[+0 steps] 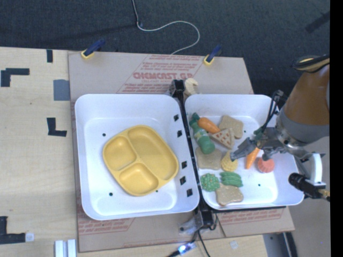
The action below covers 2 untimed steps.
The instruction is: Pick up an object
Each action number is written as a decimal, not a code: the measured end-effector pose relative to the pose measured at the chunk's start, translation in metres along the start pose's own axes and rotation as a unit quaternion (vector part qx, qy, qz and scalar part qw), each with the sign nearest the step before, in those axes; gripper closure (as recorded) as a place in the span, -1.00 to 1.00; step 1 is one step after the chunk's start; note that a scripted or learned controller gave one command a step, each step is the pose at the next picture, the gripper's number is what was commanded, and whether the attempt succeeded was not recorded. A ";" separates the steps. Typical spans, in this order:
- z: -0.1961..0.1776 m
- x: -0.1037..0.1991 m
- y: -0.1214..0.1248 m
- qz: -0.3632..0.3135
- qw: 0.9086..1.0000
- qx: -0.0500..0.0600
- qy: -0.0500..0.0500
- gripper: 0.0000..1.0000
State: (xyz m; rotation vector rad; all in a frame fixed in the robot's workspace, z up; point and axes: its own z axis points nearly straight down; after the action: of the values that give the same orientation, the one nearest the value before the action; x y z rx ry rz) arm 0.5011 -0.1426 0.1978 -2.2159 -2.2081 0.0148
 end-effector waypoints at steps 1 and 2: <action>-0.007 0.000 0.003 -0.002 1.000 -0.007 -0.001 -1.00; 0.057 -0.002 0.002 -0.002 1.000 -0.004 -0.001 -1.00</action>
State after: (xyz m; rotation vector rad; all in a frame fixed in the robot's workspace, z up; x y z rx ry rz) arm 0.5022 -0.1445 0.1404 -2.2169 -2.2166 0.0068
